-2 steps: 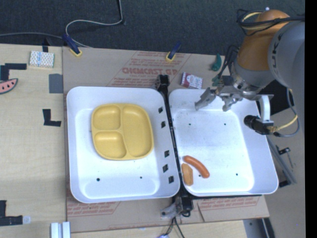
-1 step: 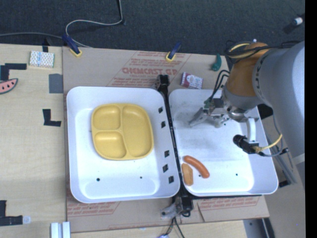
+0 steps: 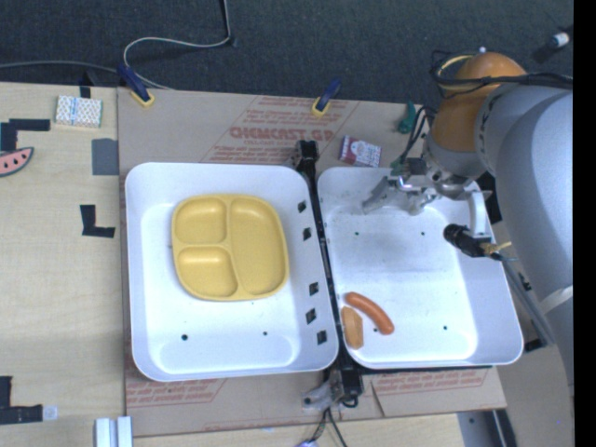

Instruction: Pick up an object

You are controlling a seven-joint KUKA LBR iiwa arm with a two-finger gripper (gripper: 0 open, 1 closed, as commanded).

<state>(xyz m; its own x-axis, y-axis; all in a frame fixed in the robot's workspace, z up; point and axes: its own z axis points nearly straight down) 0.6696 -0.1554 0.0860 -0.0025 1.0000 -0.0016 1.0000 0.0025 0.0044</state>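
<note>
while my arm reaches in from the right, the near edge of the worktop [image 3: 56, 343] shows pale wood with bits of black tape and a clamp at the foot of the two bins. a cardboard sheet [image 3: 270, 128] with red print lies under both bins. nearest to the front in the right bin [image 3: 484, 338] lie two toy sausages: a red hot dog [image 3: 371, 312] and, just beside it on the left, a shorter orange sausage [image 3: 352, 328], close to the bin's left wall. the left bin [image 3: 149, 343] holds a yellow divided plate [image 3: 229, 247], flat, with three compartments, set toward the bin's far half. black clips run down the seam between the bins.

farther back in the right bin, my end effector [image 3: 384, 196] hangs over the far left corner, well apart from the sausages; its metal fingers look slightly spread and i see nothing between them. the orange band of my wrist [image 3: 466, 110] sits behind it, with cables around.

beyond the bins, a small red-and-white packet [image 3: 358, 152] lies on the cardboard near the far rim. two yellow-and-blue clamps pin the cardboard's far edge. a patterned sponge [image 3: 78, 111] and a pink slice [image 3: 13, 160] rest on the far left of the worktop. past all this is dark carpet [image 3: 326, 17] with a thin cable looping across.
</note>
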